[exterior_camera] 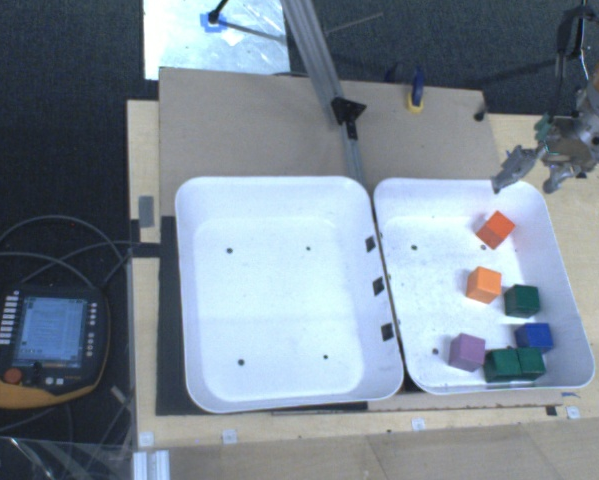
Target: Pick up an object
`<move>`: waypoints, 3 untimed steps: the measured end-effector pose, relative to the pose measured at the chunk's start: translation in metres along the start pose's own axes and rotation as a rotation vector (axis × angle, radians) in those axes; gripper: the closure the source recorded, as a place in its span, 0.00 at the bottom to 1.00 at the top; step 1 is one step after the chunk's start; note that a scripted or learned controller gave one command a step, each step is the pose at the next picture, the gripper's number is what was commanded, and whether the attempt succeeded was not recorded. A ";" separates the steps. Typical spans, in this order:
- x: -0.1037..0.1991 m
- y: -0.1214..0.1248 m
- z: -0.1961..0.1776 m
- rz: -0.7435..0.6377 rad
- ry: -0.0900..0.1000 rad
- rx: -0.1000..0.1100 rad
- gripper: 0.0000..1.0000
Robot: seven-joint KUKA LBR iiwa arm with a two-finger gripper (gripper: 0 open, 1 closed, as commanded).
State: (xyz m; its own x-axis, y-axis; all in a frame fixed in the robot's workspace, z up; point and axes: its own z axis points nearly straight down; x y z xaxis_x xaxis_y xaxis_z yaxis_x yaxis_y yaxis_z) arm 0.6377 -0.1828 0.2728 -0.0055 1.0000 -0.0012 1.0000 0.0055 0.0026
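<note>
In the right bin (pixel 419 218) lie several small blocks. An orange-red block (pixel 496 229) lies nearest the far rim, with an orange block (pixel 484 284) below it. Further down are a dark green block (pixel 522 300), a blue block (pixel 534 336), a purple block (pixel 467 352) and a green block (pixel 514 364) near the front rim. My gripper (pixel 532 169) hangs over the bin's far right corner, above and to the right of the orange-red block. Its two fingers stand apart, and nothing is between them.
The left bin (pixel 274 288) sits beside the right one. A slanted metal pole (pixel 314 43) crosses the back of the bench. A yellow clamp (pixel 416 93) sits at the far edge. A teach pendant (pixel 44 343) with cables lies on the floor at the left.
</note>
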 end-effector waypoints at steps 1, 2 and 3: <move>0.000 0.000 0.000 0.000 0.000 0.001 0.00; 0.007 0.002 0.044 0.001 0.001 0.004 0.00; 0.007 0.006 0.105 0.001 0.002 0.006 0.00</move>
State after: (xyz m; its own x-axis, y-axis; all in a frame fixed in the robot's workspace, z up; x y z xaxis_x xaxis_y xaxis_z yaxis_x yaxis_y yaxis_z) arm 0.6440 -0.1755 0.1674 -0.0041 1.0000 0.0003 1.0000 0.0041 -0.0038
